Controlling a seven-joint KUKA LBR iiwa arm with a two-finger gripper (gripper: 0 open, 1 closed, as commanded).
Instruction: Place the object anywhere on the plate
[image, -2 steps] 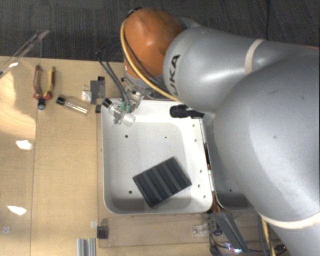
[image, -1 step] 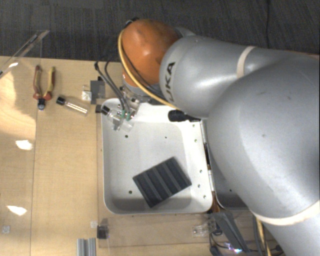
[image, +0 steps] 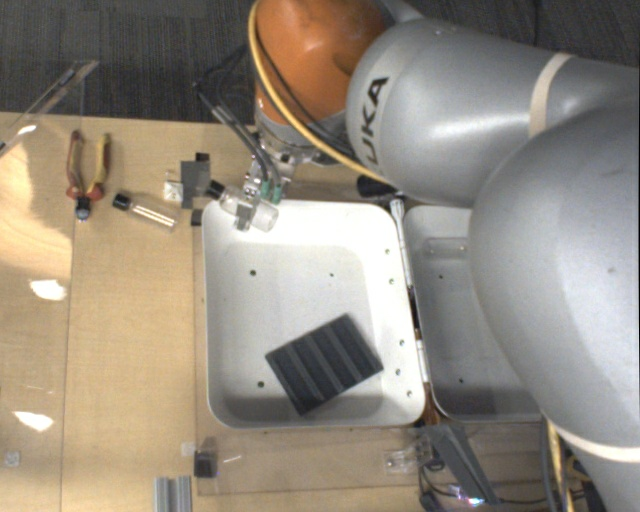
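**Desk:** What's the scene?

**Photographer:** The arm (image: 470, 120) reaches in from the right, its hand (image: 257, 205) poised at the far-left corner of the left bin (image: 230, 330). Whether the hand is apart or together cannot be told from this slant, and nothing is seen between its tips. A dark ribbed slab (image: 324, 363), which I take for the plate, lies askew on the bin floor near the front edge, well apart from the hand.

**Desk:** And the object?

**Photographer:** Not identifiable. Pliers (image: 87, 170) and a small vial (image: 145, 209) lie on the tabletop (image: 120, 350) left of the bin, but I can't say either is the one meant.

**Desk:** What would a clean finish take?

**Photographer:** By my reading, confirm a firm grasp first. Then carry toward the front of the bin, high enough to pass over the wall, stop above the slab's middle, descend straight and release low, since the ridges could tip or roll anything dropped from height.
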